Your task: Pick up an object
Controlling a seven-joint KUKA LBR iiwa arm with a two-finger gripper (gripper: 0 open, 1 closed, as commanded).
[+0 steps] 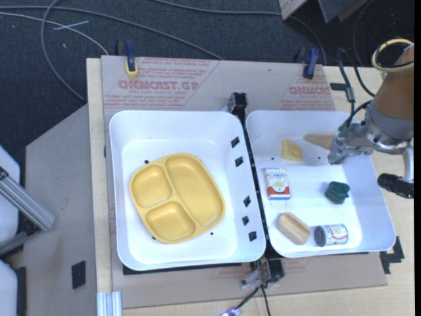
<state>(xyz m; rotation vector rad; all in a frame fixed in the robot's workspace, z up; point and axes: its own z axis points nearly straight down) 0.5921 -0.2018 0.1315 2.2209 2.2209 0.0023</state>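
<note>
Bins (125, 176) are set side by side, the left filled by a yellow divided tray (176, 196), the right scattered with small items. Near the gripper (339, 151), whose opening cannot be told, a cone (319, 139) is seen lying flat at the right bin's far side, long axis left-right, tip pointing left. It is judged light, stiff and slightly fragile, best taken across its wider right end.

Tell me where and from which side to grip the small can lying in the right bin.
Grip the can across its curved body, midway along its length, coming straight down from above. It lies on its side near the bin's front wall, so a side approach looks cramped, and the hot dog bun sits close on its left.
</note>
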